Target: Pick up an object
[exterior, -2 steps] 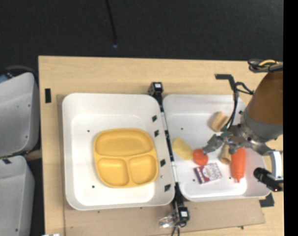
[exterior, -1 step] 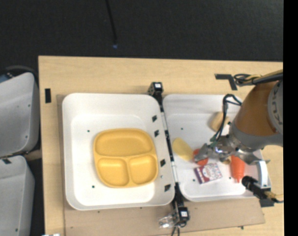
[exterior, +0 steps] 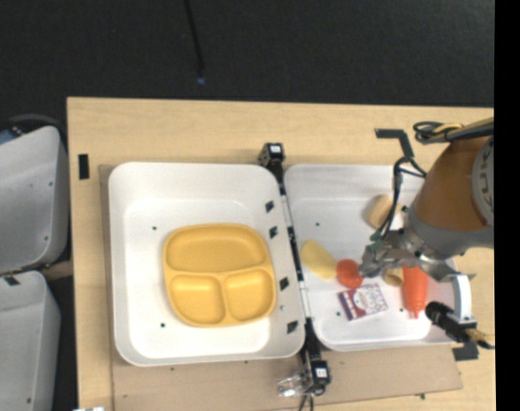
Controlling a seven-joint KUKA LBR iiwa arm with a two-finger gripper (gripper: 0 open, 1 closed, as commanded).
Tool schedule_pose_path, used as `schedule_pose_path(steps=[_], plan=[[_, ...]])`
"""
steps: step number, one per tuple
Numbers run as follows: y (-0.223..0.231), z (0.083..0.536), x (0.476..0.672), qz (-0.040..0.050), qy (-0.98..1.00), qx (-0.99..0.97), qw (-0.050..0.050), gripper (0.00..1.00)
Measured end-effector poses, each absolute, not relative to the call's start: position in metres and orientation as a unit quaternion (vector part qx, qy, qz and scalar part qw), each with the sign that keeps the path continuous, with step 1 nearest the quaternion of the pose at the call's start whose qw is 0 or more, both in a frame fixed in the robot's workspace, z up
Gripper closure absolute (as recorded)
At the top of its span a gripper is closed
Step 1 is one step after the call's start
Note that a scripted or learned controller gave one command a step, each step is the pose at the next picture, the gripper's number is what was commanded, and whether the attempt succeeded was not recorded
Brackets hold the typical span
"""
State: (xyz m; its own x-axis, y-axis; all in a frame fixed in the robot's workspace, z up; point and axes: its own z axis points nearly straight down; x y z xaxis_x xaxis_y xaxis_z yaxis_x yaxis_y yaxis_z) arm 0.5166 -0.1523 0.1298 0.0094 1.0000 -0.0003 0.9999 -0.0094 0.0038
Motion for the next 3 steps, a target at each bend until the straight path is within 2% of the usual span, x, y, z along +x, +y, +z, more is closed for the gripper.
schedule_pose_path(steps=[1, 2, 3], plan=[[-0.147, 0.181, 0.526, 0.0014, 0.708, 0.706, 0.003, 1.00], [-0.148, 0.206, 0.528, 0.0012, 0.708, 0.706, 0.002, 1.00], [-0.090, 0.211, 0.543, 0.0010, 0.710, 0.705, 0.000, 1.00]])
